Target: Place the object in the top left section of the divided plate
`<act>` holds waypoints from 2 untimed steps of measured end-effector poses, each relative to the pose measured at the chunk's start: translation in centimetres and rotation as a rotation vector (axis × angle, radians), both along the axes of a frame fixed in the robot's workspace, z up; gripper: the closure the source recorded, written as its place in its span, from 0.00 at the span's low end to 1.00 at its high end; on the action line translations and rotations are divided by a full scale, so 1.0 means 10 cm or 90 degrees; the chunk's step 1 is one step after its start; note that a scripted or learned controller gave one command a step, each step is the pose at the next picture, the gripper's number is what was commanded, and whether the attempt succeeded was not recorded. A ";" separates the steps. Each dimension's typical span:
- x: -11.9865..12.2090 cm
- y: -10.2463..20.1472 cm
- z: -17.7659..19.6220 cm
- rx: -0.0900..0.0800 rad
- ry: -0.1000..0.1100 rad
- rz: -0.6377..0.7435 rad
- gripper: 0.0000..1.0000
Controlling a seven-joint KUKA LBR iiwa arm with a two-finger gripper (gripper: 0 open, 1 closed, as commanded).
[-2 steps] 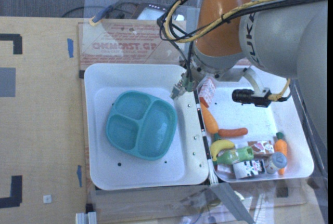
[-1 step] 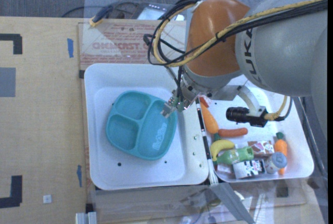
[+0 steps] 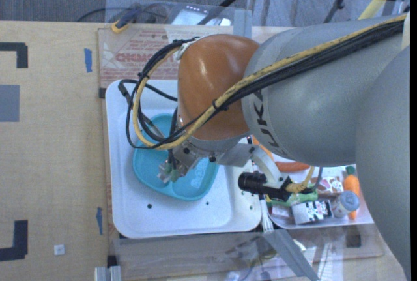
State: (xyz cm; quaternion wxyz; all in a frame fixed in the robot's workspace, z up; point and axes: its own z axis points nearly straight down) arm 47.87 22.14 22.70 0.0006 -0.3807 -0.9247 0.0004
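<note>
over the blue divided plate [image 3: 195,185], the arm [image 3: 273,97] hides most of it.

Two white bins [image 3: 130,208] side by side mid-frame. One blue divided plate [image 3: 195,185] in the left one. One arm [image 3: 313,97], plus a jumble of small items [image 3: 326,201] lower right, too cluttered to count.

"UK" on grey arm [image 3: 313,103]
</note>
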 end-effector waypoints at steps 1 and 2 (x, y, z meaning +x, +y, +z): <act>0.01 -0.16 -0.22 0.000 0.000 0.066 1.00; 0.01 -0.34 -0.09 0.001 -0.003 0.128 1.00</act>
